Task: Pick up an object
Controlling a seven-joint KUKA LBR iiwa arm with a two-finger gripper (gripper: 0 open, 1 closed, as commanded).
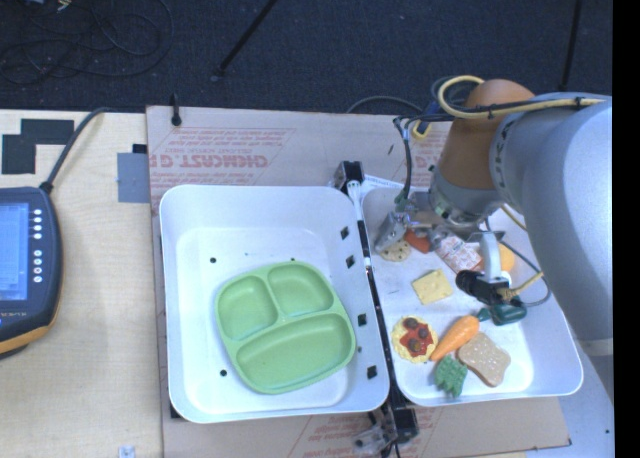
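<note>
Arm reaching in from the right

The grey arm (560, 196) bends down, orange band above the wrist, hand (398, 231) low.

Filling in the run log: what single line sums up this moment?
arm: over right white bin | pincer: low at bin's far-left corner, near round brown cookie | green three-compartment plastic tray: left bin | grasp: not evident

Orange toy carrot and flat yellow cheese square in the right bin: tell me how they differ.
The orange toy carrot is long and tapered; the flat yellow cheese square is square and thin. The carrot lies nearer the camera, beside the toy bread slice; the cheese lies farther back, nearer the gripper. Both rest in the right white bin.
</note>
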